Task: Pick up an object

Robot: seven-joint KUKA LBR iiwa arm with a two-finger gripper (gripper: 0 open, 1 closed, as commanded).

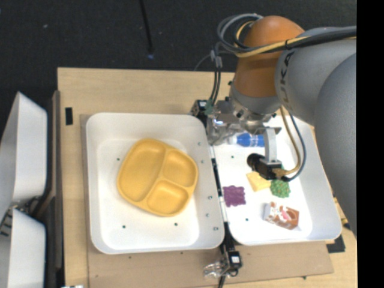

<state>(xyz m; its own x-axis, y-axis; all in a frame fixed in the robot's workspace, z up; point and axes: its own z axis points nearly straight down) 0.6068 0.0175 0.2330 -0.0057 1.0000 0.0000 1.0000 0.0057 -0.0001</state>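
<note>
– Gripper (227, 128) check, anyone? It's sitting over the back left corner of the right bin (312, 230), right by the wall it shares with the left bin (99, 179). Honestly can't tell how far open it is from this angle because the arm (324, 71) covers most of it. Nothing visibly held in it.

– Same here, can't make it out either. Loose stuff is all in the right bin tho. Blue item (246, 140) is closest, just beside the gripper toward the middle of the bin. Further toward the front there's a yellow wedge (258, 182) with a green lump (280, 189) touching or nearly touching its right side. Purple piece (234, 195) lies left of those, near the dividing wall, apart from the wedge. Red and white packet (282, 215) is nearest the front edge, below the green lump, not touching it as far as I can see.

– And the left bin?

– Yellow divided plate (158, 176), three compartments, lying flat roughly in the middle, a bit askew to the bin walls. Well apart from the gripper.
</note>
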